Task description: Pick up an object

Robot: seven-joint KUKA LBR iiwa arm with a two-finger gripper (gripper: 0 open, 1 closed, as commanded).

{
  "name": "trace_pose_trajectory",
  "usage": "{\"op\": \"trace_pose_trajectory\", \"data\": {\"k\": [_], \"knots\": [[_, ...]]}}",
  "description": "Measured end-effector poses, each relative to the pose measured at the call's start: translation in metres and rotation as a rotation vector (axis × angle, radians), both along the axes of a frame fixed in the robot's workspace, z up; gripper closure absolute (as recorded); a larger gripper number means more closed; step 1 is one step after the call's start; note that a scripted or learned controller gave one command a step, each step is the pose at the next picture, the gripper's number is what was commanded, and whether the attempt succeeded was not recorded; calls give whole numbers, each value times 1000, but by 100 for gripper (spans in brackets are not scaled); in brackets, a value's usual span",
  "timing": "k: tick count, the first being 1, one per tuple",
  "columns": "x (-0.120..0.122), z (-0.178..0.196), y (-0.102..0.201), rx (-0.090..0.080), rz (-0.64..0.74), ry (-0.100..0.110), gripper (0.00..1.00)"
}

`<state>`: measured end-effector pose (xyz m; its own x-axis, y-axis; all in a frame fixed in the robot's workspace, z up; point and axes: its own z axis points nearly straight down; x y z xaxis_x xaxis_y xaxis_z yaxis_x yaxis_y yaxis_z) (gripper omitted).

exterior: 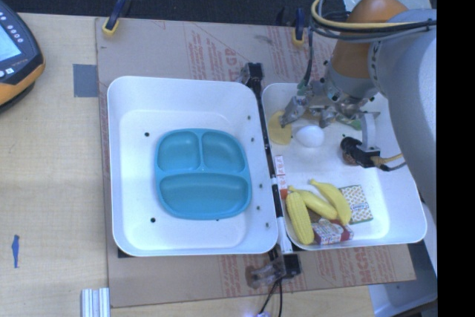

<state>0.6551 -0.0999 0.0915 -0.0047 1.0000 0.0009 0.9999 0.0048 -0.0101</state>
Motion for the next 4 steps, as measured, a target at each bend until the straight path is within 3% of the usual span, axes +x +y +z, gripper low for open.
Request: {"op": "trace_pose_trajectory", "data": {"k": [3,4], "knots": [[1,0,7,0,1,-2,0],[1,11,7,0,4,0,100]]}}
